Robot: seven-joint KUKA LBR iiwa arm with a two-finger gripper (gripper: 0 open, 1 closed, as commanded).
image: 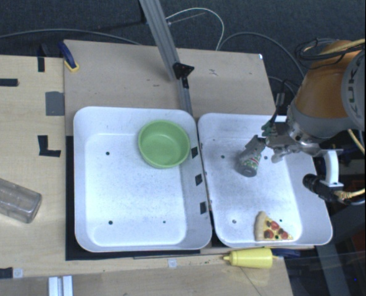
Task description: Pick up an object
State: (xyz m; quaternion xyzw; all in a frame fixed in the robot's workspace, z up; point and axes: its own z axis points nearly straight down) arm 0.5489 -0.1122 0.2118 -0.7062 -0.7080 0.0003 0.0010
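Observation:
A small grey cylindrical object [249, 163], perhaps a cup or jar, lies tilted in the upper middle of the right bin [229, 125]. My gripper [264, 150] hangs just above and to the right of it, close to it or touching it; whether it holds it cannot be made out. A toy pizza slice [269, 227] lies near the right bin's front edge. In the left bin [96, 184], a green bowl [164, 143] sits upright at the back right.
A yellow bottle [252, 258] lies on the bench just in front of the right bin. A clear plastic container [10, 197] rests far left on the bench. A slanted metal pole [164, 36] ends at the bins' back edge.

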